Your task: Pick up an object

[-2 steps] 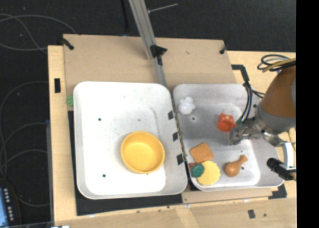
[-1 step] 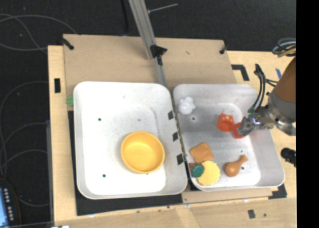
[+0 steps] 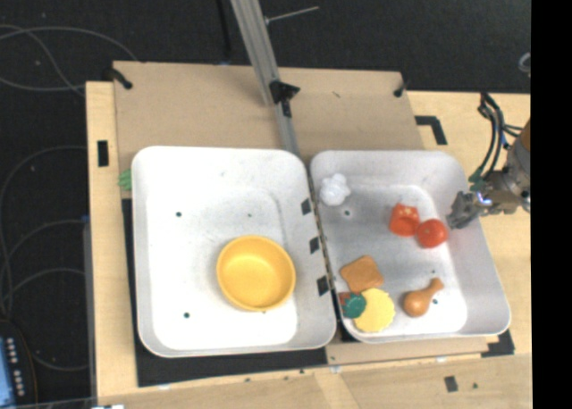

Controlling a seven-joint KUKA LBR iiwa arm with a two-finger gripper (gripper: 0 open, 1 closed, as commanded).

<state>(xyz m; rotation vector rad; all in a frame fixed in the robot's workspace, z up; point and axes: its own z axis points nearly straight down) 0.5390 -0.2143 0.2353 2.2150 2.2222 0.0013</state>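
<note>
The worktop (image 3: 223, 104) bears two shallow white bins side by side: the left bin (image 3: 179, 184) holds a lone yellow bowl (image 3: 256, 271), likely too broad to pinch easily. The right bin (image 3: 474, 309) gathers the small candidates: a yellow disc (image 3: 376, 309), an orange block (image 3: 361, 272), a tan drumstick-shaped toy (image 3: 420, 298), two red pieces (image 3: 431, 233) touching, a white lump (image 3: 334, 189). The hand (image 3: 465, 207) hovers at that bin's right rim just beside the red pieces, probably its target; whether it is spread or pressed together I cannot tell.

Just left of the gripper (image 3: 465, 209), glossy red plastic tomatoes (image 3: 431, 233) rest in a matt white bin (image 3: 465, 309); farther left, a smooth yellow plastic bowl (image 3: 256, 272).
</note>
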